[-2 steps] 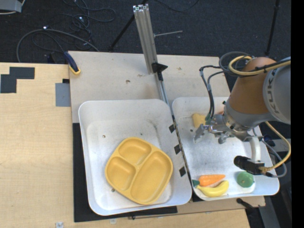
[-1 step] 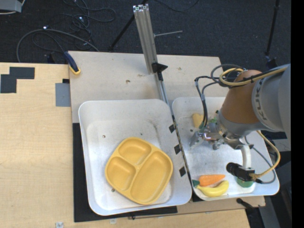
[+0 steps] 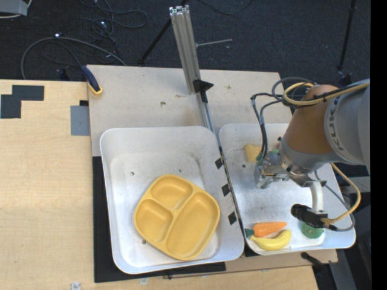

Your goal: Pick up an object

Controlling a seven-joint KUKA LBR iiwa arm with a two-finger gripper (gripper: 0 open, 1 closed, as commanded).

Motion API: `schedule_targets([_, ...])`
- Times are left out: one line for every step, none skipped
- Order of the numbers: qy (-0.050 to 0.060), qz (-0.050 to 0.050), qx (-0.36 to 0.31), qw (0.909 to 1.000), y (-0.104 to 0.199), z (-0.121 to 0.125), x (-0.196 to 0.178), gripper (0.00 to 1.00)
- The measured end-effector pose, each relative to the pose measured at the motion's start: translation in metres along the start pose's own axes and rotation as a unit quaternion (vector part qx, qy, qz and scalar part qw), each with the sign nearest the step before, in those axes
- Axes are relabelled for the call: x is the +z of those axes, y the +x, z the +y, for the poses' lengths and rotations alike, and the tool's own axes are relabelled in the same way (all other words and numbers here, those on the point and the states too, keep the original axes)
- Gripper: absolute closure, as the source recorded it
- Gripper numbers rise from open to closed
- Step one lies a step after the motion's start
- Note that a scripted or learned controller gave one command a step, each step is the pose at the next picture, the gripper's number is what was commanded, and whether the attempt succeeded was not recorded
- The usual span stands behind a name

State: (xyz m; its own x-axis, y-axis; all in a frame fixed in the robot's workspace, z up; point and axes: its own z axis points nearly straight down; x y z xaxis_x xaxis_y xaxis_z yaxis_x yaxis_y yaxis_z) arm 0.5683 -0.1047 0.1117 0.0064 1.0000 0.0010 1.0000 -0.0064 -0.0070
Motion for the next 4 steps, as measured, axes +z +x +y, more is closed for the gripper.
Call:
schedule_targets([-0.004, -0.001, -0.001, 1.0, -0.003, 0.003, -0.043, 1.0])
schedule_targets([-0.005, -0.001, -0.004, 1.0, 0.005, 0.008, -0.1, 1.0])
schedule_targets([-0.005, -0.001, -0.004, 1.0, 0.002, 0.006, -0.143, 1.0])
schedule_targets([-0.002, 0.0, -0.005, 1.0, 0.059, 0.0, -0.144, 1.0])
